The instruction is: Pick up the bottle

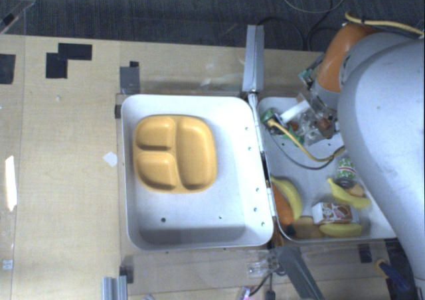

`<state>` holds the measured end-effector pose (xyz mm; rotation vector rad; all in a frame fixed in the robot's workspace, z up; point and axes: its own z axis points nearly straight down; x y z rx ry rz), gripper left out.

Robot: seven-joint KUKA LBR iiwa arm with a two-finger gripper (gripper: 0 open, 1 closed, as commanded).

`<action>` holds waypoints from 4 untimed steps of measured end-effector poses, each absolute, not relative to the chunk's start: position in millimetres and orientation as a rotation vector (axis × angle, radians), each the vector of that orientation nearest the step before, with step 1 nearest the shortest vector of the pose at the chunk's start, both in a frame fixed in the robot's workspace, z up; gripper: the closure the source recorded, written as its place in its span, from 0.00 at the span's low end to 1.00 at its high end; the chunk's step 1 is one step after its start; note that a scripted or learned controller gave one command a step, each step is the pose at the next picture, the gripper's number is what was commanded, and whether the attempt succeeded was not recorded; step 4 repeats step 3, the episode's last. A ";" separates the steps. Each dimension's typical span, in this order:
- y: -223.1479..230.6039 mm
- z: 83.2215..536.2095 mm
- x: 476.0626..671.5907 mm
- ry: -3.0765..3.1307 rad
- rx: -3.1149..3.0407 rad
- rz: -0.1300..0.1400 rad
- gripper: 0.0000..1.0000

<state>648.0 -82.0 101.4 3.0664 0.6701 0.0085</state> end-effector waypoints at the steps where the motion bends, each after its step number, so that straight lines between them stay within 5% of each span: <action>1: 27.7 202.5 626.2 0.687 3.067 0.008 1.00; 2: 26.9 201.8 625.9 0.686 3.066 0.006 0.00; 4: 26.9 201.8 625.9 0.686 3.066 0.006 0.00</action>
